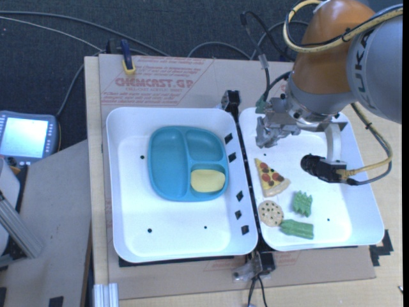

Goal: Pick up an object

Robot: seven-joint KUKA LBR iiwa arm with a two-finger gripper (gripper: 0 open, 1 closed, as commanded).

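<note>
fingers: we saw the grey two-finger gripper slightly parted, holding nothing
below it: triangular toy pizza slice in the right white bin
left white bin: blue divided tray

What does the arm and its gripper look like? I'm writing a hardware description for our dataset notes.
The arm is grey with a rounded orange band above the wrist and part of a dark printed letter on its grey shell. Yellow and black cables loop around the band. The gripper is a grey metal unit with two short fingers. A black module with a yellow cable hangs beside it.
</note>
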